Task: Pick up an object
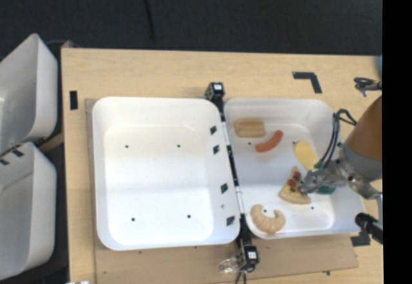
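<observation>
The right bin (322, 115) holds several toy foods. A tan bread roll (249, 127) lies near its far left corner. A red sausage (269, 141) lies just right of the roll. A yellow piece (305, 154) sits mid-bin. A pizza slice (294, 190) lies below it, and a curled croissant (268, 219) rests at the near edge. My gripper (311, 182) comes in from the right and hangs low right at the pizza slice's right edge.
The left bin (103, 167) sits beside the right one, with a black-clipped divider (226, 167) between them. The arm's orange band (370, 134) and cables hang over the right bin's right side. White shapes (26, 147) stand off the bench at left.
</observation>
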You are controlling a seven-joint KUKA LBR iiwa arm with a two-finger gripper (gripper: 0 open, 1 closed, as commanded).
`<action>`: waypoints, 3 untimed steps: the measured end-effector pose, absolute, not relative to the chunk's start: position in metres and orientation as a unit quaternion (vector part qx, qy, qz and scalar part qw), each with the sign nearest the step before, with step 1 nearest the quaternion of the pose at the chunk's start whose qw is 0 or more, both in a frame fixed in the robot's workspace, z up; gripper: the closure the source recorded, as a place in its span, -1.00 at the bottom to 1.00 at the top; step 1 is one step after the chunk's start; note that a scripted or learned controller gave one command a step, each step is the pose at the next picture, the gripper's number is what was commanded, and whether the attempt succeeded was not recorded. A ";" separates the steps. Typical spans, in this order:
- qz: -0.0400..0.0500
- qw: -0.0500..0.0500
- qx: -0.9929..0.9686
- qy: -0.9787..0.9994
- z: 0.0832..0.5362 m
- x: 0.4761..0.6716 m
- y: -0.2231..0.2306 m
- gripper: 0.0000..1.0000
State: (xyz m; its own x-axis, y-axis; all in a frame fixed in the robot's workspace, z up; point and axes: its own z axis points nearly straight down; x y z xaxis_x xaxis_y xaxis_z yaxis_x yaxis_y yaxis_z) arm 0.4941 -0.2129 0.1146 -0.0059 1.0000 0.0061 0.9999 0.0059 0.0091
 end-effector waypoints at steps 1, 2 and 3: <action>0.007 0.010 0.703 0.711 0.280 0.565 -0.156 1.00; -0.001 0.001 0.708 0.706 0.261 0.539 -0.189 1.00; -0.002 -0.003 0.708 0.706 0.202 0.489 -0.178 1.00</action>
